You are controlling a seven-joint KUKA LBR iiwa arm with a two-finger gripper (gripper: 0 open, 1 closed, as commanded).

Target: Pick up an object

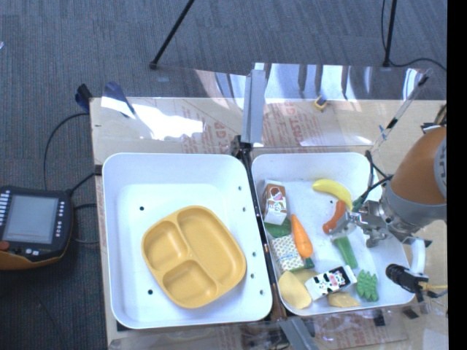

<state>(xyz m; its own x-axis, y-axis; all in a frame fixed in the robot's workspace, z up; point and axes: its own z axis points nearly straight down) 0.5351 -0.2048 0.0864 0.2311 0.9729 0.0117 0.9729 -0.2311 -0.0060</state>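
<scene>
We see dark grey carpet [87,42] around the bench [175,126], whose top is covered with glaring clear sheeting. The left white bin [124,188] holds a yellow divided tray [193,255]. The right white bin [365,166] holds the candidate objects: a banana [333,190], red sausage [335,216], carrot [301,236], small carton [275,202], green vegetables [345,252] and a cow-patterned box [330,281]. The grey arm [423,188] enters from the right. The gripper [365,221] sits low at the bin's right side, just beside the sausage; we cannot tell its opening. A teach pendant [33,224] lies on the floor at left.
</scene>
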